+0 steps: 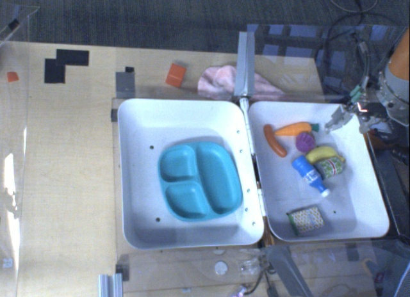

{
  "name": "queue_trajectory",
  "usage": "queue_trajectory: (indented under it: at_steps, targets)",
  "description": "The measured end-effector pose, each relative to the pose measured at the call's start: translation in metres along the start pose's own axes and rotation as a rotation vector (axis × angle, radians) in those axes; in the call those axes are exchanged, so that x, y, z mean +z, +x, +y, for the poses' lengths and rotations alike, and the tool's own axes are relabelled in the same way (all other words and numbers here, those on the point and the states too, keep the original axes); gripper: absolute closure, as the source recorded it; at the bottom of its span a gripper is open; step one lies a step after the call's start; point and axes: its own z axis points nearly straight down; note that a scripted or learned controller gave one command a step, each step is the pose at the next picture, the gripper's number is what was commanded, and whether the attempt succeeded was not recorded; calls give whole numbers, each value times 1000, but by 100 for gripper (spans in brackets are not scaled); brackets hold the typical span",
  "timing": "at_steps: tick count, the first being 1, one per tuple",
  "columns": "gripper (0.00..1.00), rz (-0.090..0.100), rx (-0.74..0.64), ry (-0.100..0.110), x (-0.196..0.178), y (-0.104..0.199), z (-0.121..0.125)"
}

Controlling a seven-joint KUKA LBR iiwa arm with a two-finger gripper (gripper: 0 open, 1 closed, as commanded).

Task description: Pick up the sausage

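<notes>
Fingers of the two-finger gripper (349, 111) point down and to the left near the upper right rim of the right white bin (378, 212); how far apart they stand cannot be told at this size, and nothing shows between them. Orange-red toy sausage (275, 141) lies flat on the floor of that bin, at its upper left, slanting from upper left to lower right, well apart from the gripper.

An orange toy carrot (296, 128) lies just beside the sausage's upper end, possibly touching it. A purple round toy (305, 141) sits near the sausage's right. Beyond it cluster a yellow banana-shaped toy (322, 153), a blue bottle (310, 173) and a green patterned can (332, 167). A small patterned box (305, 219) rests apart, lower down.

Judgement: an approach from the right must pass over the carrot and the purple toy; the bin's left wall limits clearance on the far side.

The left white bin (134, 180) holds a blue divided plastic tray (200, 180).
</notes>
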Motion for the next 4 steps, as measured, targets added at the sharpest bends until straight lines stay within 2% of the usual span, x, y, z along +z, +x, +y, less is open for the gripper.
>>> queue_trajectory:
  at_steps: [1, 2, 3, 4]
  targets:
    - [0, 1, -87, 2, 89, 67, 36]
    - [0, -4, -289, -22, 130, 85, 60]
    - [0, -9, -457, -39, 137, 71, 52]
    - [0, -3, -840, -8, 154, 72, 23]
